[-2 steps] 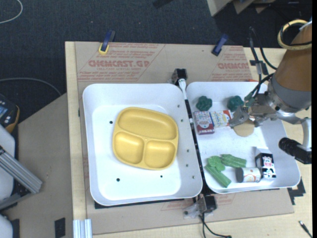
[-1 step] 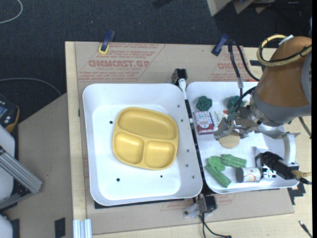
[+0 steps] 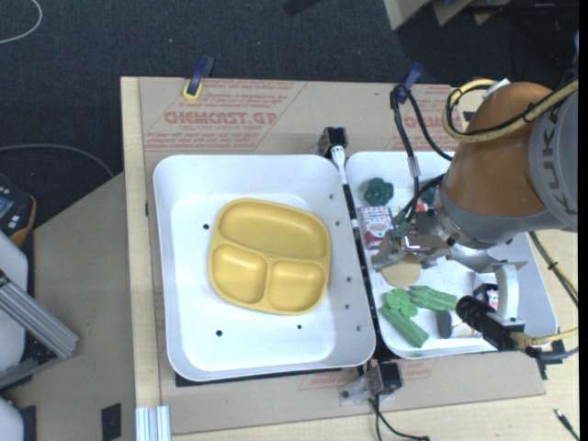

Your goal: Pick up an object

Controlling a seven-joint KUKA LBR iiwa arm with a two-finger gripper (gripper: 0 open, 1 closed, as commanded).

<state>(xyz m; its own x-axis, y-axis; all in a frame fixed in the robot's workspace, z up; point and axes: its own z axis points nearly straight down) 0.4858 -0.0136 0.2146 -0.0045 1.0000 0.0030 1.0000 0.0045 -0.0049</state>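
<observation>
The arm is reaching into the right bin [image 3: 542, 288], its hand [image 3: 411, 243] hanging low over a pale tan, rounded object [image 3: 401, 272] beside the green toy pieces [image 3: 411, 307]. Whether the hand is open or closed cannot be told, so the pick appears to be not yet done; grasping and lifting are left. A dark green object [image 3: 378, 191] is lying near the bin's far edge. The yellow divided plate [image 3: 270, 255] is sitting in the left bin [image 3: 184, 246]. The tabletop [image 3: 220, 118] is reading "CHEMCAST GP" in red.
</observation>
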